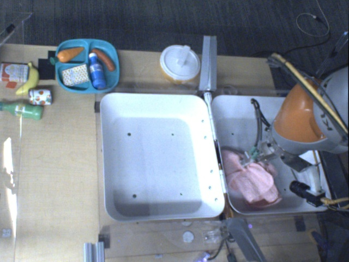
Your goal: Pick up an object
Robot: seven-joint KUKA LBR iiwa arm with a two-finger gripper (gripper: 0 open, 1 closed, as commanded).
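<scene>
Pink cloth (252,183) beside arm (299,119) (right bin (234,111))

Blue tray (112,64), lidded cup (180,63), banana (28,79)

bench (54,173): light wood, glare at left | floor (163,10): dark carpet beyond far edge | cables (313,23) top right

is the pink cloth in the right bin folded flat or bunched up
Bunched up. The pink cloth lies in a rumpled heap with soft folds on the right bin's floor, just below the gripper.
</scene>
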